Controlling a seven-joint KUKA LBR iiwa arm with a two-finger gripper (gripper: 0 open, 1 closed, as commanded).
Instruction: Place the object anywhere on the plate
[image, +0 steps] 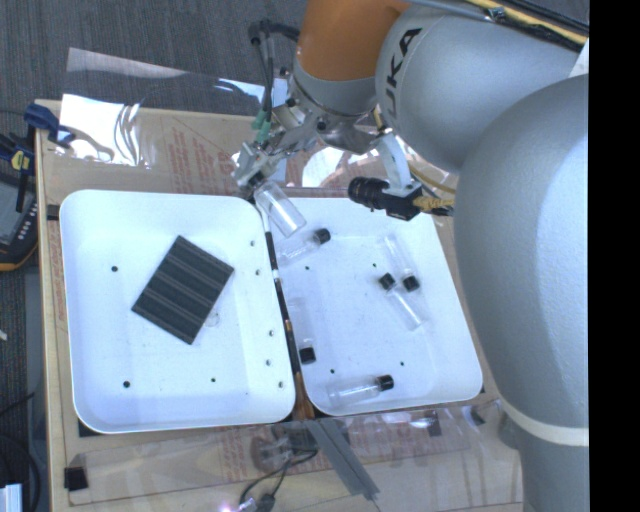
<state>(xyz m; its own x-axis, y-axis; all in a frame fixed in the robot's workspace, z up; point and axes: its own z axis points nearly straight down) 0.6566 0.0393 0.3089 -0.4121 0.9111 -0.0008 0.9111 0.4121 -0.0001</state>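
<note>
The vial (280, 214) nearest the tool is clear and lies at a slant over the far end of the seam between the two bins. Its upper end touches the gripper (252, 180), and its lower end points into the right bin (450, 345). It appears to hang from the tool rather than rest on the floor. The metal around its upper end is too cluttered to show how wide the gripper stands, or whether it truly has the vial, so I cannot tell.

The plate (184, 289) is a dark ribbed rectangle lying flat and askew in the middle of the left bin (105, 350), well apart from the vial. Nothing rests on it.

Several other vials (360, 388) with black caps lie scattered on the floor of the right bin.

My judgement is that the task is at most half done. A vial may be picked, though that is unconfirmed. What remains is the carry leftward across the seam, the descent over the plate and the release.
</note>
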